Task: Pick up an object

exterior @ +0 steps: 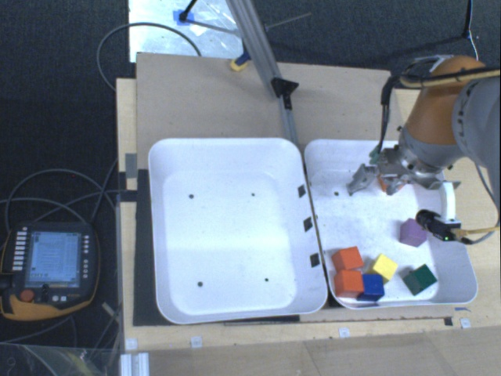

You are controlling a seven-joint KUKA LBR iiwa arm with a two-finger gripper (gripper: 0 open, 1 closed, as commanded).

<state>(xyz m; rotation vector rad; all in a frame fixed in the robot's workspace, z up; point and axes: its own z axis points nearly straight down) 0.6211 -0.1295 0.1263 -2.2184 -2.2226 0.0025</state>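
One small orange-red piece (389,184) at tool (377,180)

My arm (470,116) grey, orange band above wrist. Both bins white; right bin (337,159) is my landmark. Inside it, near front wall: two orange blocks (348,269), yellow block (384,266), blue block (373,286), dark green block (420,279). Purple block (412,232) nearer its right wall. Bench (203,100) tan. Pendant (48,271) orange-grey, far left of it.

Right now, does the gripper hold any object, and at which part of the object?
It cannot be told for sure. An orange-red object shows right at the gripper in the right bin, but the view does not show clearly whether the fingers clamp it.
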